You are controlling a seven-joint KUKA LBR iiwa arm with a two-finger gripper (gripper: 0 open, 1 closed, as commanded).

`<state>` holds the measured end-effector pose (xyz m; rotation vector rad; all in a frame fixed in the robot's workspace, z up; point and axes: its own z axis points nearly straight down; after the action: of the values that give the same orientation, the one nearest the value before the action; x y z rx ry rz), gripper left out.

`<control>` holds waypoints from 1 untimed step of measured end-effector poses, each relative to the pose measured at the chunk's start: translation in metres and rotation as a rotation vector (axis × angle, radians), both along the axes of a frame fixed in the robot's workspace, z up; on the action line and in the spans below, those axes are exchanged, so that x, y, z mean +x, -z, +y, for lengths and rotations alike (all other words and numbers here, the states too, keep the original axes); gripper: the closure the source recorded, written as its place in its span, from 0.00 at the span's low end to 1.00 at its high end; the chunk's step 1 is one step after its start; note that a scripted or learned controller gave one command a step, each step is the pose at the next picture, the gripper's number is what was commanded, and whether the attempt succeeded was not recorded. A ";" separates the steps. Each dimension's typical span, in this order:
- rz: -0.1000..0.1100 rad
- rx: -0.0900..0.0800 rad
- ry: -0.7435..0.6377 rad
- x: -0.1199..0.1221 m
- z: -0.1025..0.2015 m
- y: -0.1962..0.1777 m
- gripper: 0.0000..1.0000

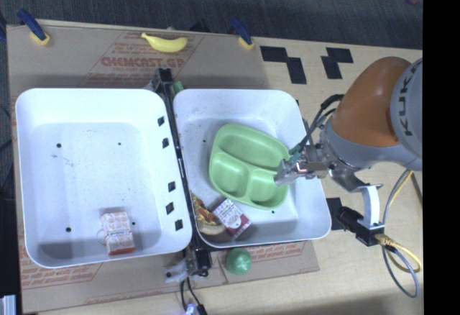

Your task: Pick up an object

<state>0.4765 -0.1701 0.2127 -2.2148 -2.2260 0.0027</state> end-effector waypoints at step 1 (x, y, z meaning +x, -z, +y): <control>0.000 0.001 -0.002 0.032 0.053 -0.023 1.00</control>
<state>0.5090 -0.1173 0.2352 -2.2124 -2.2271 0.0020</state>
